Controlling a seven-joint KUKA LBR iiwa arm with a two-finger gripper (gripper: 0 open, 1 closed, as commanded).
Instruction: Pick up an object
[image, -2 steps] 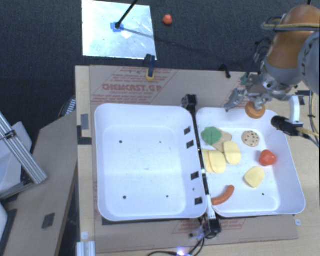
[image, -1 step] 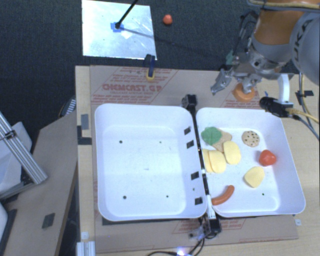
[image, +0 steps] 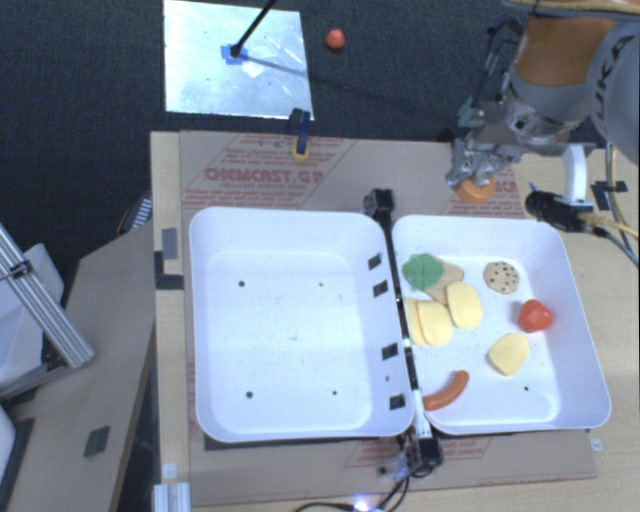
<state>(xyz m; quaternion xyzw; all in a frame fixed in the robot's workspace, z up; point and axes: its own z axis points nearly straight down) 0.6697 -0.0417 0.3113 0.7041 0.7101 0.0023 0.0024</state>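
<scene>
Camera view was taken at a slant from above, and the gripper (image: 478, 172) was seen raised over the far edge of the right bin (image: 570, 300), beyond its far rim and above the cardboard. An orange object (image: 476, 188) was seen pinched between the fingers at their lower end, so the pincer was judged to be closed on it, only as far apart as that small piece allowed. What kind of piece it was could not be made out.

The step in hand was judged to be the lift or carry after a grasp, since the orange object was held clear of the bin floor. The next move was thought to call for a steady hold while the arm travelled, as the grip looked slight and the piece could slip.

In the right bin were left a green piece (image: 422, 269), yellow slices (image: 449, 312), a cookie (image: 501, 277), a red piece (image: 535, 316), a yellow wedge (image: 509, 353) and a sausage (image: 446, 390). The left bin (image: 210, 250) was seen just beside it, the two rims touching.
</scene>
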